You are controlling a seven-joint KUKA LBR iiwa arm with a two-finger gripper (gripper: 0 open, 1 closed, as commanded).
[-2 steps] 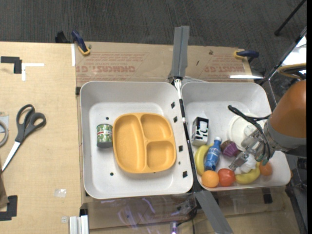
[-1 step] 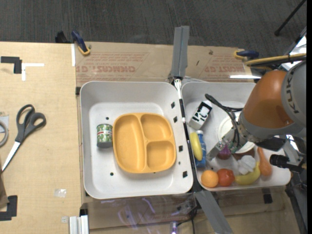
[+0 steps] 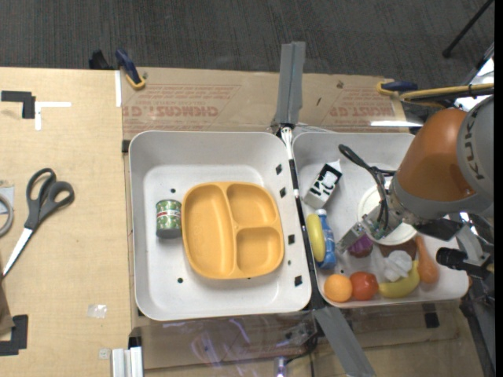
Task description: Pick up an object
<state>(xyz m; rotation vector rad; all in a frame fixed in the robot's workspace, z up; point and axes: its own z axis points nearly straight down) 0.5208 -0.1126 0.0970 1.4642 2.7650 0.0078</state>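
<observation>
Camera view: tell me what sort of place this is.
Probably a robotics lab's pick-up test bench. Two shallow white bins sit side by side on cardboard: the left bin holds a yellow divided plate and a small can, while the arm reaches into the right bin over toy fruit. Scissors lie nearby.

Robotics lab setup. Plywood desk [image 3: 63, 234] with two white bins [image 3: 145, 234] butted side by side, clamps [image 3: 130, 69] on a cardboard sheet [image 3: 204, 104] at the back edge, black tape markers [image 3: 20, 100], scissors [image 3: 39, 203] lying loose, dark carpet [image 3: 196, 14] behind. Grey-and-orange industrial arm [image 3: 440, 163] reaches over the right bin.
</observation>
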